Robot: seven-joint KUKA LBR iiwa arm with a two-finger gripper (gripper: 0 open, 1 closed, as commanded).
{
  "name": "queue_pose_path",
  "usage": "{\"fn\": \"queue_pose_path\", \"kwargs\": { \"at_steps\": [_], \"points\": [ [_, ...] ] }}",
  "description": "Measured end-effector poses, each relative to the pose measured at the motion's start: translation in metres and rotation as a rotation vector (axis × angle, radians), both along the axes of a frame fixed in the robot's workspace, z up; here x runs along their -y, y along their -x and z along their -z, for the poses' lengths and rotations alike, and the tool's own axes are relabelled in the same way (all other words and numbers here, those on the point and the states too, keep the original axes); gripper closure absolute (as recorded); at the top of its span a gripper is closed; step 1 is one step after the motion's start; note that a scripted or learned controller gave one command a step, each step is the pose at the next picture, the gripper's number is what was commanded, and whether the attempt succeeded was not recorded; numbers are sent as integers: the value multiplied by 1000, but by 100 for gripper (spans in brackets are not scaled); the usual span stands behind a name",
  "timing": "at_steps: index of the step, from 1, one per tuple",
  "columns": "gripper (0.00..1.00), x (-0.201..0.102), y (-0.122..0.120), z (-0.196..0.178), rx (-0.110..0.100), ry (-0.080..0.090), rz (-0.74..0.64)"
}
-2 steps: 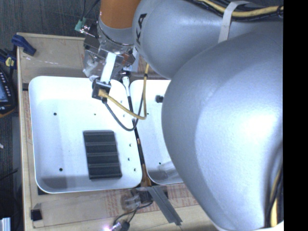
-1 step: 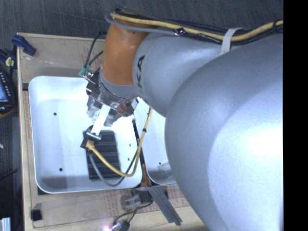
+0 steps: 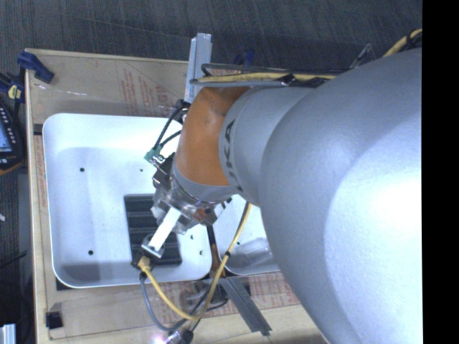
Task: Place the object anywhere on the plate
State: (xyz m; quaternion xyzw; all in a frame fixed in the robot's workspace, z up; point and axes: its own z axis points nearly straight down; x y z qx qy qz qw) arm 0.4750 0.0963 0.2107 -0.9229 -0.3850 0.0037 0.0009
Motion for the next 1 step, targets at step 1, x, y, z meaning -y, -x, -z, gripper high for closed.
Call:
{"fn": "queue_pose_path", "kwargs": {
  "at_steps": [1],
  "points": [
    [100, -102, 2, 77, -3, 2, 31]
  ]
}}
